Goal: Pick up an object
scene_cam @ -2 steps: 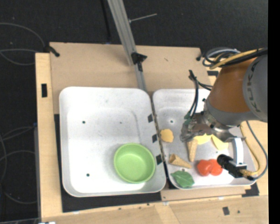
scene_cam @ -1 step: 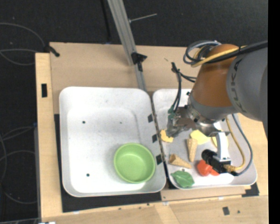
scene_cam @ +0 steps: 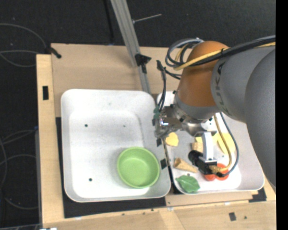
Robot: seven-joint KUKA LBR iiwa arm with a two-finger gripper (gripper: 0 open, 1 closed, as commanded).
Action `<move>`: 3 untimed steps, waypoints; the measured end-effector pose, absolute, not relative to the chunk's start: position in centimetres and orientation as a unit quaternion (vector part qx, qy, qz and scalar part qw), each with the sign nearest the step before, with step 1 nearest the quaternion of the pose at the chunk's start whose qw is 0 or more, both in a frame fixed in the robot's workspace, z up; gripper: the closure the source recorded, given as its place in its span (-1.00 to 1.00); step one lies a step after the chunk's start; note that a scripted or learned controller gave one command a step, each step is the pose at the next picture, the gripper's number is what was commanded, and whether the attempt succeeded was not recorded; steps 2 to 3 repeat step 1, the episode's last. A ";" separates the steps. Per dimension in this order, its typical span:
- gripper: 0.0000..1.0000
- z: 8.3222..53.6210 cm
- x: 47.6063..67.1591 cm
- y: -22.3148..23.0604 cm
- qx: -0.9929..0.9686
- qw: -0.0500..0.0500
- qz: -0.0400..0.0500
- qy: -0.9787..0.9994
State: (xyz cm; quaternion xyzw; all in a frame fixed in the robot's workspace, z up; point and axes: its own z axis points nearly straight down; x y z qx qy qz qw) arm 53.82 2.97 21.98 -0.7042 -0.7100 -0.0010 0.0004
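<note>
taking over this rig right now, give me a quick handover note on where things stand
Gripper: low over the right bin's left edge; grip state unclear, nothing seen held.
Right bin: yellow piece just beside the gripper, tan wedge, green piece, red-orange piece.
Left bin: green bowl.
Done: no pick visible.
Left: grasp one object and lift it.

One bench (scene_cam: 96,66) carries two white bins: a left bin (scene_cam: 86,114) and a right bin (scene_cam: 245,176). The left bin has one green bowl (scene_cam: 138,167) at five o'clock. The right bin has four small things: one yellow piece (scene_cam: 172,139), one tan wedge (scene_cam: 185,165), one green lump (scene_cam: 188,183) at six o'clock, one red piece (scene_cam: 216,174).
</note>
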 end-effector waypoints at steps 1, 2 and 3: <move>1.00 22.3 54.9 8.4 -0.704 0.001 -0.001 -0.710; 1.00 22.3 54.9 8.4 -0.704 0.001 -0.001 -0.710; 1.00 22.3 54.9 8.4 -0.704 0.001 -0.001 -0.710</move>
